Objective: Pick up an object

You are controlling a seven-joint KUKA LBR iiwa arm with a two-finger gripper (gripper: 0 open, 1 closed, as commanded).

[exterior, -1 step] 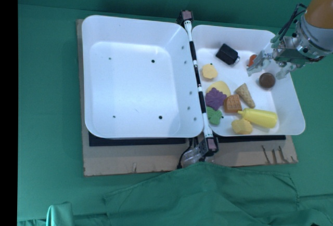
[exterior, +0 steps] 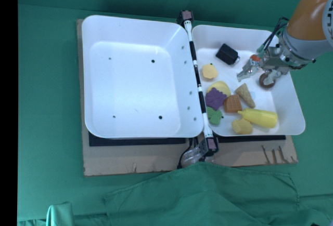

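Tan and ridged, the cone [exterior: 245,94] lies in the right bin [exterior: 291,108], just below the gripper [exterior: 248,70], and it looks to you like the nearest candidate for a pick. Around it sit the waffle [exterior: 232,103] touching its left side, the yellow corn [exterior: 258,117] just below, and further left the purple grapes [exterior: 215,98], a yellow piece [exterior: 219,86] behind them and a green piece [exterior: 213,115]. An orange round piece [exterior: 209,71] and a black block [exterior: 227,54] lie apart, nearer the divider and the far wall.

You see the gripper hanging above the bin floor between the block and the cone, carrying nothing; its fingers appear slightly parted, though the slant makes the gap hard to judge. A small brown wheel-like part [exterior: 267,81] sits under the wrist; you cannot tell whether it belongs to the tool or lies loose in the bin.

Watch for 3 risks. A straight descent from here likely lands on bare plastic beside the cone. The cone tapers, so closing fingers may squeeze it out sideways. And because the cone touches the waffle and lies close to the corn, a finger may jam onto a neighbour or shove the cluster. The left bin [exterior: 135,71] holds nothing to aim for.
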